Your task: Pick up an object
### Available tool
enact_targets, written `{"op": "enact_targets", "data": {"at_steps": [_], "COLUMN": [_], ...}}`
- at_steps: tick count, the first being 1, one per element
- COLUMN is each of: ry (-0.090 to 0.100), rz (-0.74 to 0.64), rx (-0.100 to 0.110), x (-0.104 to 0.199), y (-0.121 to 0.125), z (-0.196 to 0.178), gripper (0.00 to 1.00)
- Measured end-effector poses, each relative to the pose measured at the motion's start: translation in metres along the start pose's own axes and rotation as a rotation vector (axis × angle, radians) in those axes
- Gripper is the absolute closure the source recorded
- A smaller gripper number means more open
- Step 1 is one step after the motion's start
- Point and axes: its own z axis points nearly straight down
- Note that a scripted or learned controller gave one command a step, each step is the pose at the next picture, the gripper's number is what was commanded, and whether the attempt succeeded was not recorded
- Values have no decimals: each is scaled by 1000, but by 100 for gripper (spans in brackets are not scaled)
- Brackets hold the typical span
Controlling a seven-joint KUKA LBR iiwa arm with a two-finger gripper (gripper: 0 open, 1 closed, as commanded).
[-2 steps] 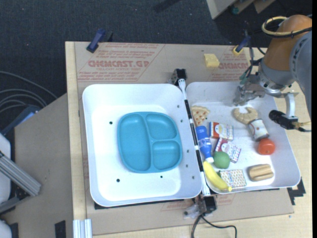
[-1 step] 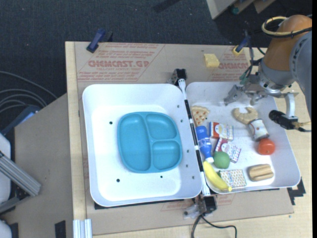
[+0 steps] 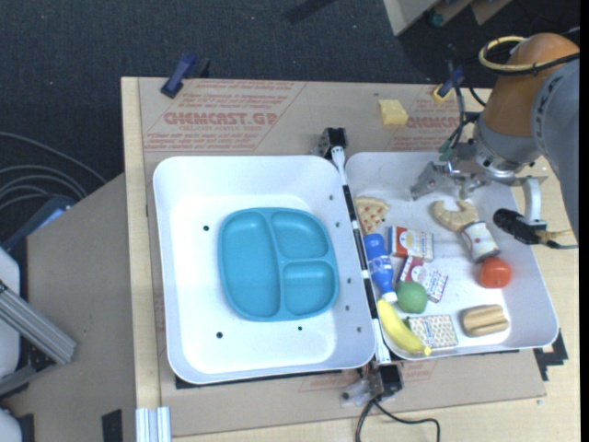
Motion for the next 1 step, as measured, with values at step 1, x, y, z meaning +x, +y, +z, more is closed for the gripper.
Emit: {"op": "enact_targets", "data": {"at_steps": [1], "ry": [-1], "rz": [0], "rx": [-3], "x": [0], "y": [1], "z": [-11], "gripper": [100]}}
